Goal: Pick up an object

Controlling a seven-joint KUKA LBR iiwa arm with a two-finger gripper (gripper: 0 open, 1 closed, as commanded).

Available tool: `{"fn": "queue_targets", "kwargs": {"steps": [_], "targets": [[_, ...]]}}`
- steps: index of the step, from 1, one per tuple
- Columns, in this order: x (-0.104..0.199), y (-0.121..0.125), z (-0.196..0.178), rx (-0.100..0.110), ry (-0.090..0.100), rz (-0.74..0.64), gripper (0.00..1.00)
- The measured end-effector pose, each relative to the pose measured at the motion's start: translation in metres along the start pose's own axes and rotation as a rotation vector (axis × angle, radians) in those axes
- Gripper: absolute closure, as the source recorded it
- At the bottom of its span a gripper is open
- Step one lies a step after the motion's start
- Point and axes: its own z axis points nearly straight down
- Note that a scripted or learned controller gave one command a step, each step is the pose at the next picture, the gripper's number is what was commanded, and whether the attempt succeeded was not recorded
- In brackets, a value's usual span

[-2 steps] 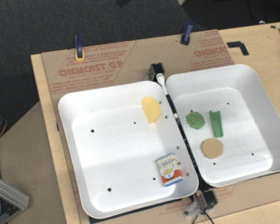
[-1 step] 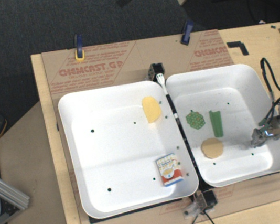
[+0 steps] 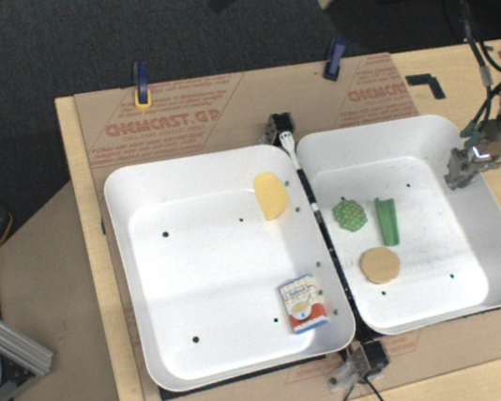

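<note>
The left bin (image 3: 151, 288) holds a yellow oblong piece (image 3: 272, 195) near its back right and a small printed carton (image 3: 303, 303) near its front right corner. In the right bin (image 3: 490, 269) lie a bumpy green ball (image 3: 349, 215), an upright green bar (image 3: 386, 221) and a tan round disc (image 3: 380, 265). My gripper (image 3: 464, 167) hangs over the right bin's right rim, well to the right of the green bar. I see nothing held in it.
Both bins rest on a brown cardboard sheet (image 3: 216, 105) held by two clips at its back edge. A black divider strip (image 3: 314, 222) runs between the bins. Cables hang near the arm at the far right.
</note>
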Motion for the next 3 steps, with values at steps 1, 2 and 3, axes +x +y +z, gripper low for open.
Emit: {"fn": "queue_targets", "kwargs": {"steps": [1, 2, 3], "targets": [[-0.001, -0.064, 0.143, 0.034, 0.009, 0.011, 1.0], [0.115, 0.013, -0.073, -0.005, 0.005, -0.006, 1.0], [0.109, 0.009, -0.074, 0.014, 0.002, 0.006, 1.0]]}}
